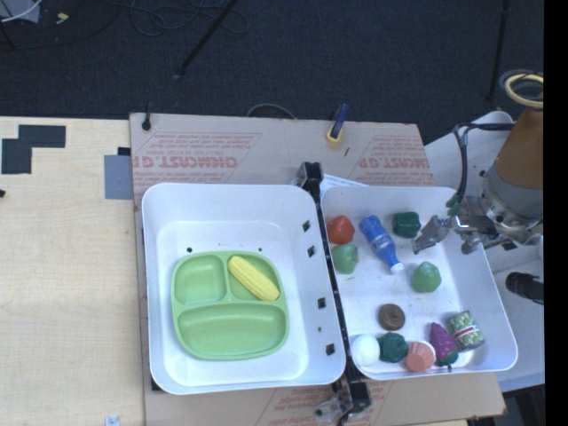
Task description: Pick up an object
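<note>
The right bin [497, 313] holds several small toys: a blue bottle [380, 240], a red-orange ball [340, 229], a light green lump [344, 257], a dark green piece [406, 224], a round green fruit [426, 277] and a brown disc [391, 316]. Along its near edge lie a white ball [366, 350], a teal piece [393, 347], a pink-orange piece [420, 356], a purple eggplant [443, 343] and a small green can [465, 329]. My gripper [451, 236] hangs open over the bin's far right part, just above the round green fruit, with nothing between its fingers.
The left bin [160, 238] carries a green divided plate [204, 327] with a yellow corn cob [254, 277] on it. A black clip divider [312, 180] joins the two bins. The arm's orange band [524, 145] stands at the right edge.
</note>
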Available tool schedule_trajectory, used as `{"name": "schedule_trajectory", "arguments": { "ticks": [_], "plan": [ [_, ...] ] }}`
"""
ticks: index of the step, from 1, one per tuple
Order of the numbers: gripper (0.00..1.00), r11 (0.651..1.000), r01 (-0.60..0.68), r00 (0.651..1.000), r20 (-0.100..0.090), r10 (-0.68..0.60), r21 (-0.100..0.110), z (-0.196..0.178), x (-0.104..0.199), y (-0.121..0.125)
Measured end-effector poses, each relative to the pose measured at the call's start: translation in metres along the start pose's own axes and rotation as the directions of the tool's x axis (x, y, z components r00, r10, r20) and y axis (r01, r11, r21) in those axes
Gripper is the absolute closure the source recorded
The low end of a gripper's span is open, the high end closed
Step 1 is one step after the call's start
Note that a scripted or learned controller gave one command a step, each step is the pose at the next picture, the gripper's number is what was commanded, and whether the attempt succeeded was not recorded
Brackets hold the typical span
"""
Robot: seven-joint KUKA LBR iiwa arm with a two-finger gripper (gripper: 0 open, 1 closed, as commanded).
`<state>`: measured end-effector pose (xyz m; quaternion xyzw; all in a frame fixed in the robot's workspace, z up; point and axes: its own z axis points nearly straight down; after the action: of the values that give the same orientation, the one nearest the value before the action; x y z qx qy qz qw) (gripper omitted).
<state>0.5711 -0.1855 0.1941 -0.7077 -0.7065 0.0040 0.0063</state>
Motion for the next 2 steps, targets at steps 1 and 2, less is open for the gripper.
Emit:
{"name": "schedule_trajectory", "arguments": {
  "ticks": [1, 2],
  "plan": [
    [0.0, 1.0, 0.002, 1.0, 0.003, -0.002, -0.014, -0.007, 0.0, 0.003],
    [0.0, 1.0, 0.003, 1.0, 0.001, -0.003, -0.007, 0.056, -0.002, 0.006]
  ]
}}
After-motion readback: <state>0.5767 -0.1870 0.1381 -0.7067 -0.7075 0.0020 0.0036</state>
